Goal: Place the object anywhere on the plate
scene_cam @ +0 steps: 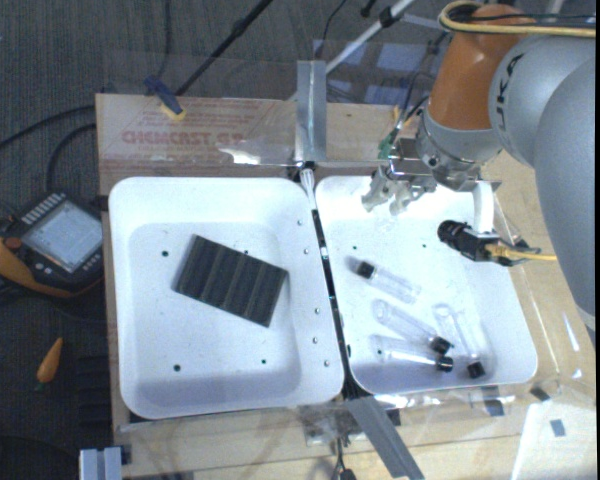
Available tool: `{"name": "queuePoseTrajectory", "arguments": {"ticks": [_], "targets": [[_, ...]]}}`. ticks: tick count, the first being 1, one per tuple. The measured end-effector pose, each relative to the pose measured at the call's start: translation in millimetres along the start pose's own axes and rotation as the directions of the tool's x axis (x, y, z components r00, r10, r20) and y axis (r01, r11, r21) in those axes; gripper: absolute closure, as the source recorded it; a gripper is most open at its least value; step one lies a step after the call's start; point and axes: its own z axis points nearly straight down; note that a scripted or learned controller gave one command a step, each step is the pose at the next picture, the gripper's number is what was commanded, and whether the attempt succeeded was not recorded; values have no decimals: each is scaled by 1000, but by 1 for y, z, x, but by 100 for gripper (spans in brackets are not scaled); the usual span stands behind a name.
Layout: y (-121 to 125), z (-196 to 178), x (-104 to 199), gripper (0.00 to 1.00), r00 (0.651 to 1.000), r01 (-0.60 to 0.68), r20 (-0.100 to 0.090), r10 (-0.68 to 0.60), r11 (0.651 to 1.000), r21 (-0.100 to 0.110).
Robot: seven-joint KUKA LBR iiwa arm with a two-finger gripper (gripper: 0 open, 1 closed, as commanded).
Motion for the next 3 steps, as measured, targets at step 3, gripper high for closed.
{"name": "queuePoseTrajectory", "arguments": {"ticks": [3], "targets": [[-21,-68,235,100,894,449,0,-449,894,-2]]}}
